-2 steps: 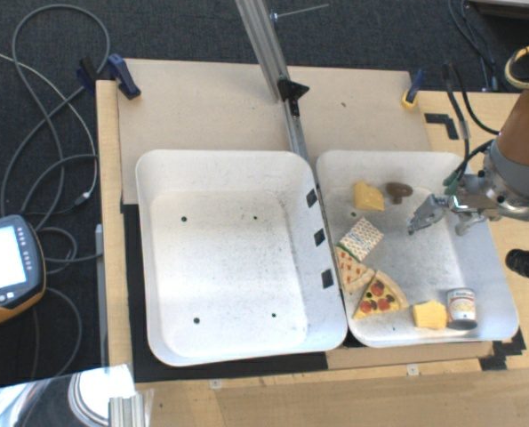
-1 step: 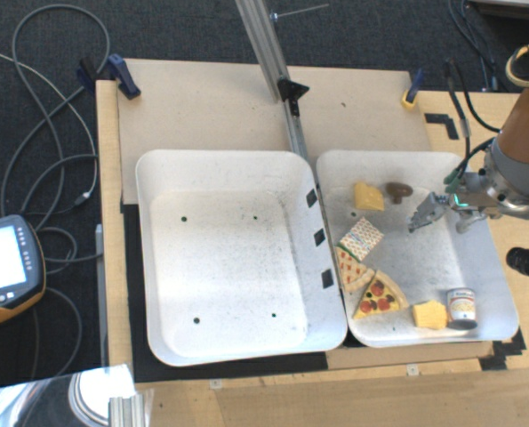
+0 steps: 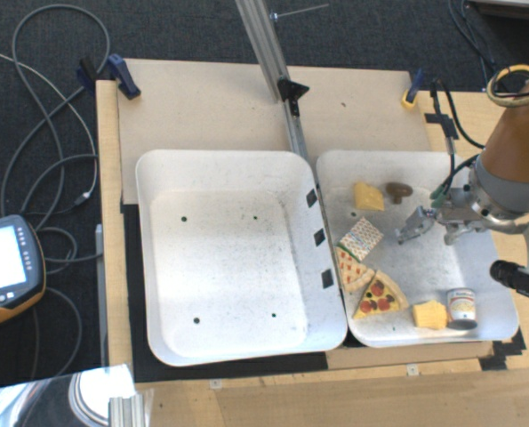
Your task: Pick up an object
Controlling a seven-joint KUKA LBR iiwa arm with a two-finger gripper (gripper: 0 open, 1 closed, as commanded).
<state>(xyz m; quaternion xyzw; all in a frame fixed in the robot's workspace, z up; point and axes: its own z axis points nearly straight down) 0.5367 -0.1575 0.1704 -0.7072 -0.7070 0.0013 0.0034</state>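
Left bin point(image 3: 157, 178) lies open (right bin point(image 3: 486, 278) crowded with toys).

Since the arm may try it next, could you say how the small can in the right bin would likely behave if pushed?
The small can stands upright, so a high push could tip it. Its round body would then probably roll. It touches the yellow block, which may shift with it.

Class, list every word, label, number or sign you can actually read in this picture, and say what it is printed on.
None can be read.
small can, in the right bin: label too blurred to read.
handheld pendant, on the floor at left: lit screen shows blank white.
patterned card: a dotted print, no letters.
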